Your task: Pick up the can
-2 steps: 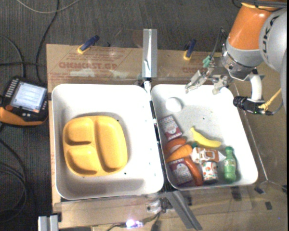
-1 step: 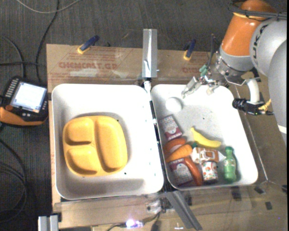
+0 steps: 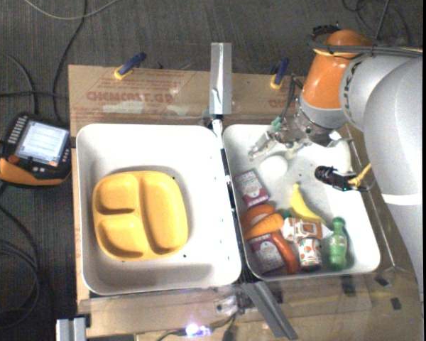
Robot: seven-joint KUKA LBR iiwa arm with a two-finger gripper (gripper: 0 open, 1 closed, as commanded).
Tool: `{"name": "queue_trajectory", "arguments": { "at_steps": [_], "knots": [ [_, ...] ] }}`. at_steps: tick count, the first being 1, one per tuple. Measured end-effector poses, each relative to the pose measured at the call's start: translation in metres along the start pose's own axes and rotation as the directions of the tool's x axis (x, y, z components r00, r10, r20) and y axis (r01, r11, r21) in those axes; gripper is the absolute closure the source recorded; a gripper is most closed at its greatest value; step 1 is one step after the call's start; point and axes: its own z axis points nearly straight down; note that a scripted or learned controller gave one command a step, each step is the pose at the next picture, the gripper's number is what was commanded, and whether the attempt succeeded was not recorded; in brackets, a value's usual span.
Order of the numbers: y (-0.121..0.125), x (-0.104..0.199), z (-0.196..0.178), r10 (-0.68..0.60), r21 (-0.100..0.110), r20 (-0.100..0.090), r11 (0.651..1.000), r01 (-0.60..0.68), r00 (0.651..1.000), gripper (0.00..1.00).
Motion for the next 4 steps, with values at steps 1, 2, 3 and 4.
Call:
{"name": "queue_trajectory", "arguments": {
  "at_steps": [1,2,3,4],
  "knots": [
    [-0.003,-0.021,0.022,0.004,-0.009,0.004,1.000,-0.004,1.000,0.00],
    [0.000,-0.007,0.023,0.089,-0.015,0.008,0.996,-0.089,0.996,0.00],
    [-0.026,-0.002,0.022,0.375,-0.020,-0.002,0.927,-0.375,0.927,0.00],
    [0.001,-0.028,0.024,0.434,0.017,-0.007,0.901,-0.434,0.901,0.00]
  ]
}}
